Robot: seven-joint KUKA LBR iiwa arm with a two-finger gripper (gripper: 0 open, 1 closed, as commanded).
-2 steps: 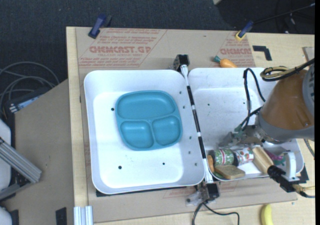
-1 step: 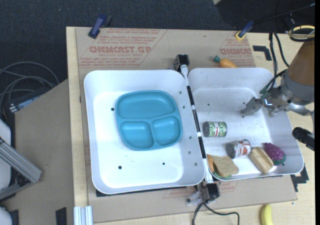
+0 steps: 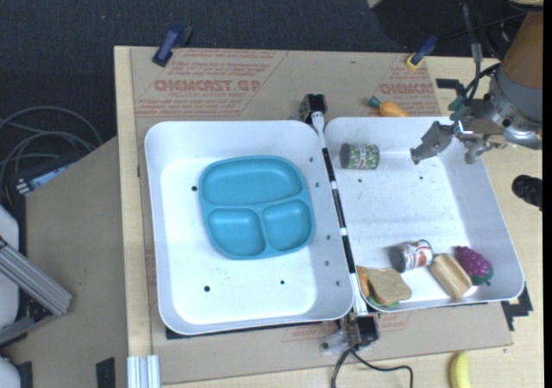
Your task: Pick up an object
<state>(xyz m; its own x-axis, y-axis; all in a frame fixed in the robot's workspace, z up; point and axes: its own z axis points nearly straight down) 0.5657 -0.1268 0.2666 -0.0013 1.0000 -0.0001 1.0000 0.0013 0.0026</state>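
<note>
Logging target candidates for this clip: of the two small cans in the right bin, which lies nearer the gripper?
The green-labelled can at the bin's far left end, level with the gripper. The red-and-white can lies at the near edge beside the toy food.

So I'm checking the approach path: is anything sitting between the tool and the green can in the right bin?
Nothing visible does. The tool hangs right of the green can, with bare bin floor between them.
</note>
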